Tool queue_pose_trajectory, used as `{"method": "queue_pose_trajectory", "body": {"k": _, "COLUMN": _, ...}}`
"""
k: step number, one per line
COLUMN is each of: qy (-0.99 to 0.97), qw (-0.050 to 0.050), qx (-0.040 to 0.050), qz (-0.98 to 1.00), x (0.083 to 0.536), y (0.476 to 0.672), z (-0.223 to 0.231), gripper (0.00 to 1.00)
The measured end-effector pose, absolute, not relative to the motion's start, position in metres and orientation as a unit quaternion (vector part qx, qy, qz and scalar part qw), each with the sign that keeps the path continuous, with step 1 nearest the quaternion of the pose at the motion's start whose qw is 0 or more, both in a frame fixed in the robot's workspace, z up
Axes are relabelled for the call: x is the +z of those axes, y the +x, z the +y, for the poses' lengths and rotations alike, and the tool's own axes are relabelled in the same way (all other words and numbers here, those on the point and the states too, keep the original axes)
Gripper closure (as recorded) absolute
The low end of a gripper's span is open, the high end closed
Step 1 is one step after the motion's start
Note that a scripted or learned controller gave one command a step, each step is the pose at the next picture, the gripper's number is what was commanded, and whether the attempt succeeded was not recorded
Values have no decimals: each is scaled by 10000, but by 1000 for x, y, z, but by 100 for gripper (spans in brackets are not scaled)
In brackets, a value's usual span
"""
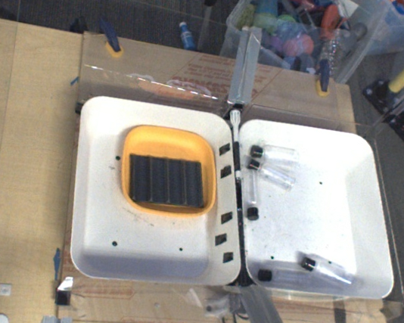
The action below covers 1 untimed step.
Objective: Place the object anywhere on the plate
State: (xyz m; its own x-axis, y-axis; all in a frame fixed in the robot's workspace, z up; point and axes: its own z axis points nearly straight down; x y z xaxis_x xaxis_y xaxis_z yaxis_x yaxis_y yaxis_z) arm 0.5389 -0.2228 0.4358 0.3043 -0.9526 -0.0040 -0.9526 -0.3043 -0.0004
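An orange plate (175, 140) with rounded corners sits in the left white bin (88, 199). A black ridged rectangular piece (166, 182) lies flat on the plate and covers most of its lower half. In the right white bin (362, 214) lie several clear plastic tubes with black caps. Two of them (273, 155) (275, 176) are near the bin's upper left. One tube (251, 197) lies along the divider. Another (326, 269) rests near the front wall, and a black cap (264, 275) sits at the front left corner.
A black divider strip (231, 200) with clips runs between the two bins. Behind the bench stands a clear crate of coloured toys (302, 20). Blue and orange clamps (113, 44) hold the board's back edge. Bare wooden bench lies to the left.
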Motion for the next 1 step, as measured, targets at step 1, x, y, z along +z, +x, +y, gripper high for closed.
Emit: {"method": "queue_pose_trajectory", "body": {"k": 1, "qy": -8066, "qw": 42, "qx": 1, "qz": 5911, "x": 447, "y": 540, "z": -222, "gripper": 100}}
